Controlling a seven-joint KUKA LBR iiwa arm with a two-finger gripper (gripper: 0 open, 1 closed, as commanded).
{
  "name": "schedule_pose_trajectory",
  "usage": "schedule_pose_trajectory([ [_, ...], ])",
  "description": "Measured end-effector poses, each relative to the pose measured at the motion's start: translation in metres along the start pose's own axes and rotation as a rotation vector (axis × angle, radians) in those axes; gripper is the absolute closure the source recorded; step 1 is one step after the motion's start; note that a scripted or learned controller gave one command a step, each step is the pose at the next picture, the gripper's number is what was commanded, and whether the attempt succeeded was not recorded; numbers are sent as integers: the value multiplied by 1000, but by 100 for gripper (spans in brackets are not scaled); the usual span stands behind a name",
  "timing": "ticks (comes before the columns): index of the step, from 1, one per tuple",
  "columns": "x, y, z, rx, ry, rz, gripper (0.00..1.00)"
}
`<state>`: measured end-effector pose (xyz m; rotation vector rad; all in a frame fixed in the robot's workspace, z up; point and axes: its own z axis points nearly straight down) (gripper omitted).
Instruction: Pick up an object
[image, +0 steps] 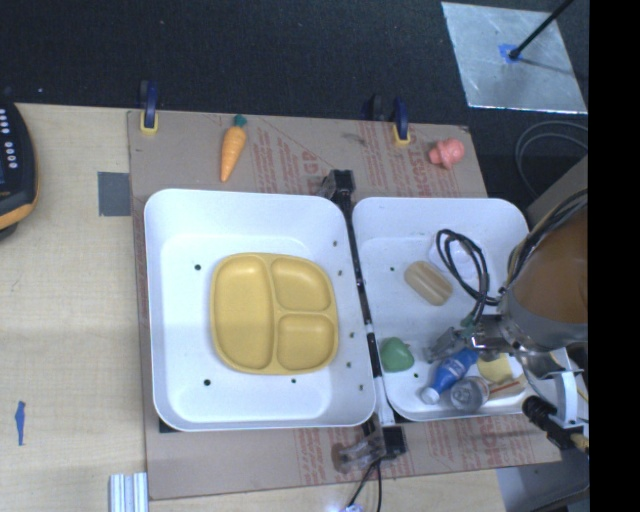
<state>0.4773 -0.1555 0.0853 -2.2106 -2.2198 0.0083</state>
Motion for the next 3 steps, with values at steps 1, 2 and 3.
schedule_pose_trajectory([
  [1, -3, 3, -17, -7, -4, -1, 100],
  [2, 11, 58, -119, -21, -5, -4, 100],
  [3, 10, 54, -112, -8, -2, 0, 0],
])
